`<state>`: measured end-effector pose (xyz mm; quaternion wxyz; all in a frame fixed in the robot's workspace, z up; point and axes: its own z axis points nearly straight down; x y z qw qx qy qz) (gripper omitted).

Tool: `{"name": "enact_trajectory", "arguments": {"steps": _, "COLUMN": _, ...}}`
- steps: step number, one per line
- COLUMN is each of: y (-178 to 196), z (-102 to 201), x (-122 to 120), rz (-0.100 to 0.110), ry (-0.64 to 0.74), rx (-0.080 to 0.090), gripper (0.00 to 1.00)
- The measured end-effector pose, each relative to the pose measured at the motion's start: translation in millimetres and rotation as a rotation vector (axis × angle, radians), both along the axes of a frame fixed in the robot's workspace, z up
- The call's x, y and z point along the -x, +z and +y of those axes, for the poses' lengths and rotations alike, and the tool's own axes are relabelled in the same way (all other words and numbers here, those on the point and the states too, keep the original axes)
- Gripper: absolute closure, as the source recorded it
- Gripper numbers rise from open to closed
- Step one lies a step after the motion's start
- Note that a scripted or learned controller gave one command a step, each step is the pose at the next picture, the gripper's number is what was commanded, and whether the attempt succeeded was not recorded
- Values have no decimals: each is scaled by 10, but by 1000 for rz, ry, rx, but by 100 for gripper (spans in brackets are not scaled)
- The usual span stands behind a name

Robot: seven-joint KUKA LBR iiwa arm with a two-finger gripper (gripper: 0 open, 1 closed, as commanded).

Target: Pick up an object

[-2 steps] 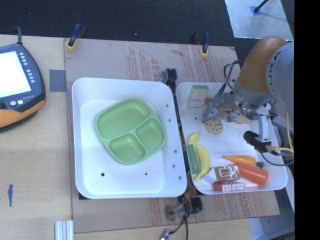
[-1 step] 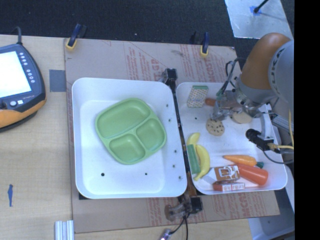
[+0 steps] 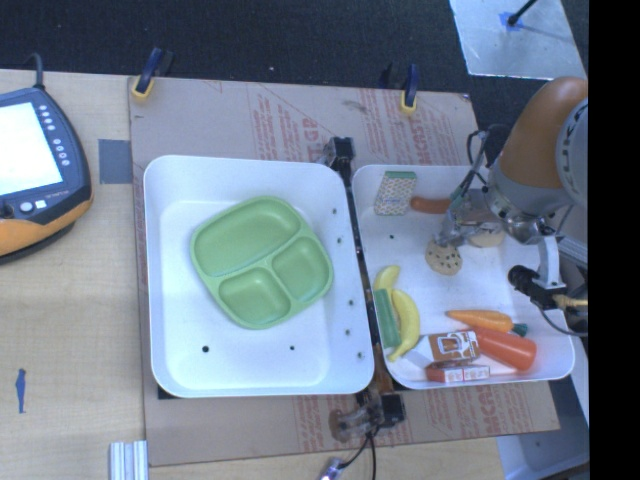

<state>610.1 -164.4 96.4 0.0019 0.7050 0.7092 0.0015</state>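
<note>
Two white bins are sitting side by side on the desk [image 3: 90,368], and the order here is running from big to small. The left bin [image 3: 170,268], filling the middle of the frame, is carrying a green divided plate [image 3: 262,260]. The right bin [image 3: 400,368], at right of centre, is carrying the small things. The grey arm [image 3: 545,148] is reaching in from the right edge, and its pincer [image 3: 452,230] is hanging over the upper middle of the right bin; whether it is spread or pressed together I cannot tell, since it is blurring into the items beneath.

Down the bin's left wall a yellow banana [image 3: 402,313] is lying with its long axis running top to bottom of the frame. Along the lower right, an orange bottle [image 3: 508,349] and a carrot [image 3: 482,319] are lying lengthwise left to right, with a small brown carton [image 3: 455,346] beside them.

The relation that is mattering most: the speckled round cookie [image 3: 444,258] is lying just below the pincer, slightly toward the lower left, nearer than anything else, so it is looking like the likeliest target. A pale round piece [image 3: 487,236] is sitting just to the right. The pincer is probably needing only a short drop toward the lower left.
</note>
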Motion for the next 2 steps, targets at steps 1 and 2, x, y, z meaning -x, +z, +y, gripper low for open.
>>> {"name": "enact_trajectory", "arguments": {"steps": 1, "y": 0, "z": -43, "x": 384, "rz": -3, "ry": 1, "rx": 4, "gripper": 100}}
{"name": "enact_trajectory", "arguments": {"steps": 2, "y": 1056, "z": -389, "x": 11, "rz": 4, "ry": -1, "rx": 1, "gripper": 100}}
